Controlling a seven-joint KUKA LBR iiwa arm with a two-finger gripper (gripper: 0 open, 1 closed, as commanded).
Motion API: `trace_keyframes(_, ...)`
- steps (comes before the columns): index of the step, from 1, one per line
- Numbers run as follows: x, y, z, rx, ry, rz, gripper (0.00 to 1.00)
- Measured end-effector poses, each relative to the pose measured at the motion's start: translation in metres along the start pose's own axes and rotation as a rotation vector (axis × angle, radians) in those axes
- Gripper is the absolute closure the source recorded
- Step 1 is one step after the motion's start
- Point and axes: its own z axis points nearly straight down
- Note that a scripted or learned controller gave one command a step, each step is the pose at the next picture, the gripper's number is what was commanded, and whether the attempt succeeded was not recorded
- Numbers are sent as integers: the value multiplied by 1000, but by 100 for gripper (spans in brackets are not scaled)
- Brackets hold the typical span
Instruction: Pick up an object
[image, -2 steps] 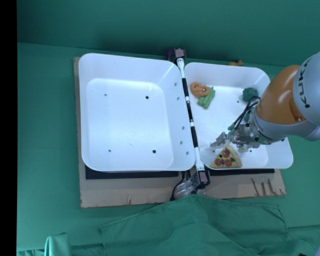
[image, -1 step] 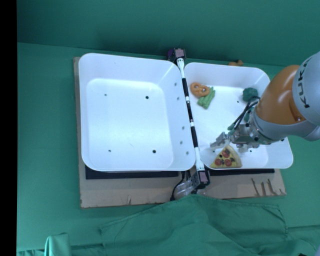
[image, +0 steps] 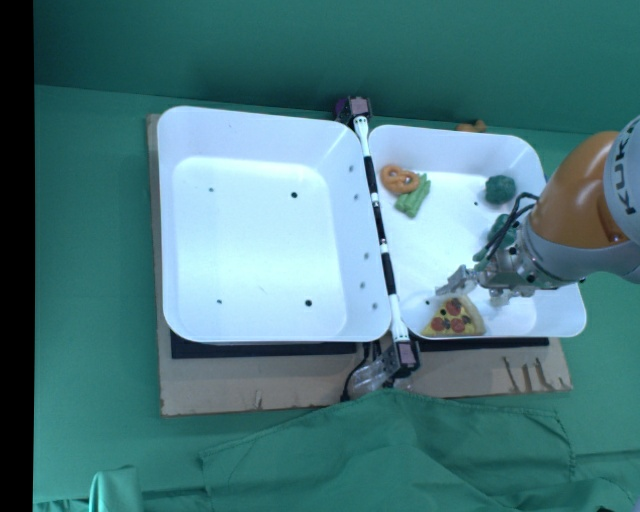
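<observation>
Camera view, your inventory. The counter (image: 90, 250) is draped in green cloth and carries a cardboard sheet (image: 250, 390) under two white bins set side by side. The left bin (image: 180, 150) shows you bare floor with a few small dark holes. The right bin (image: 560, 315) holds four items: an orange pretzel (image: 400, 179) near its far left corner, a green bean-like piece (image: 412, 196) touching the pretzel's right side, a dark green broccoli (image: 500, 187) towards the far right, and a pizza slice (image: 453, 318) at the near edge.

The arm (image: 585, 215) reaches in from your right, orange band above the wrist. Its pincer (image: 462, 283) hangs low over the right bin, just above the pizza slice; you can see the two fingers spread apart with nothing between them. A dark green item (image: 499, 232) sits partly hidden behind the wrist.
</observation>
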Motion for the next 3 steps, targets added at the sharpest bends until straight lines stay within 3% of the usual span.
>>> trace_keyframes(1, 40, 1, 1, -5, -7, 0, 0)
trace_keyframes(2, 8, 75, 2, 0, -2, -1, 0)
trace_keyframes(3, -34, 38, 1, -2, -2, 3, 0)
